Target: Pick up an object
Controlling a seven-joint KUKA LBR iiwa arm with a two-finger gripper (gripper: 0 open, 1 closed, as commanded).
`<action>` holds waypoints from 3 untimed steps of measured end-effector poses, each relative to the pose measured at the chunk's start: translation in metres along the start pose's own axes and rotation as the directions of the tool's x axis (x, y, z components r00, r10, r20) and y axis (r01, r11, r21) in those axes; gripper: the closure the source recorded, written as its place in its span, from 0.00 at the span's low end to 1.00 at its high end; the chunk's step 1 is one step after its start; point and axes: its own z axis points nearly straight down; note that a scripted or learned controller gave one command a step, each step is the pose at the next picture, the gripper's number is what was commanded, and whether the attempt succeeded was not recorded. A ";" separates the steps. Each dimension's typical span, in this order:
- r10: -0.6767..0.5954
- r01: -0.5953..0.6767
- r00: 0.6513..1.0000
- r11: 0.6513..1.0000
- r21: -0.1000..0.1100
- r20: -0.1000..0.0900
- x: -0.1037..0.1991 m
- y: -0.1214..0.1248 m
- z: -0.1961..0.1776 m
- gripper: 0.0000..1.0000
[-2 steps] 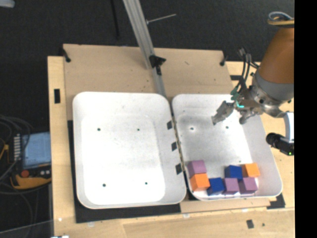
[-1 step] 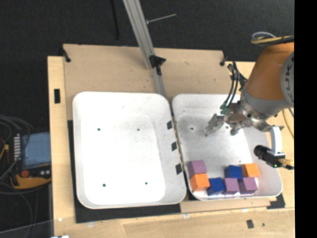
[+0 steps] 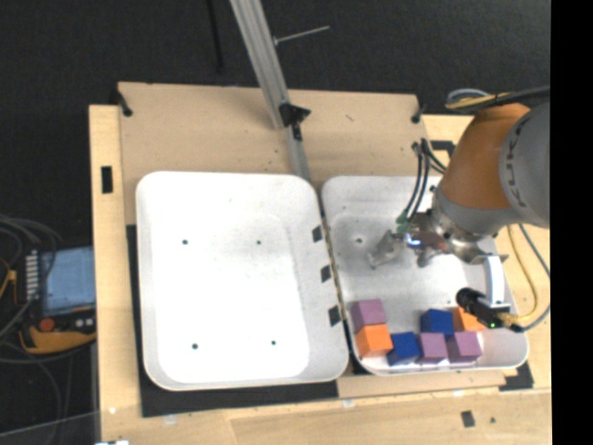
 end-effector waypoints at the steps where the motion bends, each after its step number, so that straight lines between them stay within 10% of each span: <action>1: 0.000 0.000 1.000 1.000 -0.008 0.002 -0.002 0.001 0.046 0.00; 2: 0.009 -0.009 1.000 1.000 -0.013 0.000 -0.002 0.002 0.033 1.00; 3: 0.005 -0.005 1.000 1.000 -0.013 0.001 -0.010 0.006 -0.030 1.00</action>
